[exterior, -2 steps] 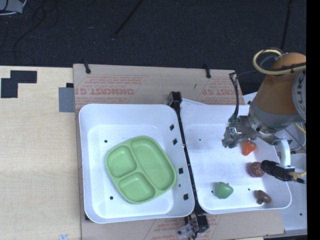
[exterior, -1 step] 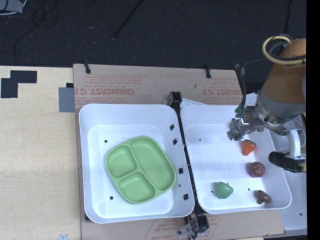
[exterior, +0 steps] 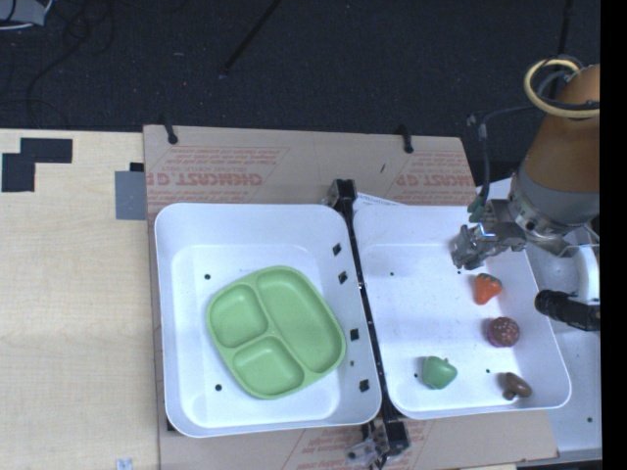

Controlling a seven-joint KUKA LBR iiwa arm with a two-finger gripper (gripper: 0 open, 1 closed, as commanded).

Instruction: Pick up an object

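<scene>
You're looking at a robotics lab bench: two white bins (exterior: 176,262) clipped together on printed cardboard sheet (exterior: 255,169) over a pale wooden tabletop (exterior: 69,311), loose cables (exterior: 29,3) on dark floor behind, and the KUKA arm (exterior: 563,155) alongside.

Red print on the cardboard sheet (exterior: 294,164) under the bins, seen upside down/mirrored. Left block above the left bin looks like "CHEMCAST GP", though the last letters are blurry. A second red block sits above the right bin, same look, too small to read. More red print at the bottom edge, unreadable.
</scene>
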